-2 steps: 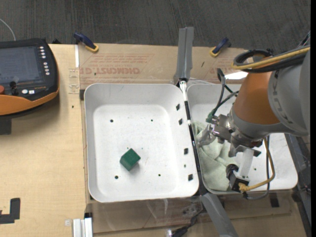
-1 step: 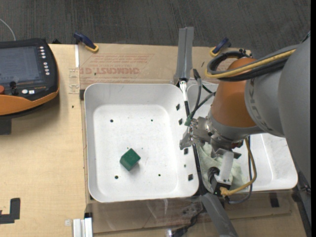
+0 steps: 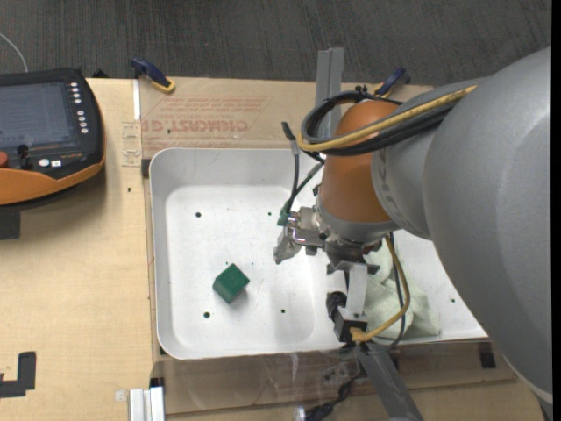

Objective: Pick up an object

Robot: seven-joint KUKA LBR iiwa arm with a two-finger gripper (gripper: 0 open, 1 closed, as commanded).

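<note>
A small green cube (image 3: 230, 283) lies on the floor of the left white bin (image 3: 175, 235), toward its front. My gripper (image 3: 287, 246) hangs under the orange wrist band, over the ridge between the two bins, to the right of the cube and a little behind it. It is well apart from the cube. A pale crumpled cloth (image 3: 405, 310) lies in the right bin (image 3: 456, 310), partly hidden by the arm.
The grey arm covers most of the right bin. A teach pendant (image 3: 44, 139) rests on the bench at the far left. Cardboard (image 3: 210, 121) lies behind the bins, with a blue clamp (image 3: 151, 73) at its corner.
</note>
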